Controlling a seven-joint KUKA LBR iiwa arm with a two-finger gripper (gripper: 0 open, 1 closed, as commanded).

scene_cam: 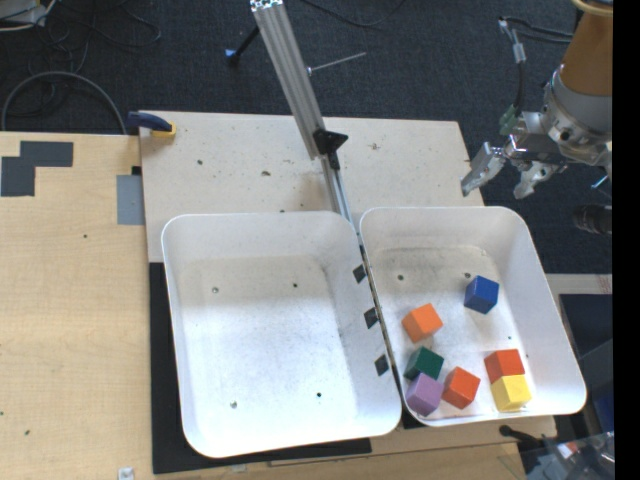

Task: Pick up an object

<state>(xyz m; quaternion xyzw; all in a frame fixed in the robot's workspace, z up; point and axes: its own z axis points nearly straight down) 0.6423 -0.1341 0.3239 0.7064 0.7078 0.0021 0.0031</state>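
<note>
Dark carpet strewn with cables surrounds a pale bench [400,158] that carries two shallow white bins. Beyond the right bin's far right corner hangs the gripper [508,171], its two fingers [481,172] spread apart with nothing between them, well above and clear of the bin. Behind it the grey wrist rises to an orange band [588,48] at the picture's right edge.

Within the right bin [540,268] lie seven cubes. A blue cube [481,294] sits nearest the gripper, toward the right wall. An orange cube [423,321] rests near the bin's middle. Along the near edge a green cube [425,362] touches a purple cube [424,393], with another orange cube [461,387] just beside them. A red cube [504,364] and a yellow cube [512,392] touch by the near right corner.

Left of these stands the left bin [180,268], and a slanted aluminium bar [296,78] rises from the bench behind the bins.
</note>
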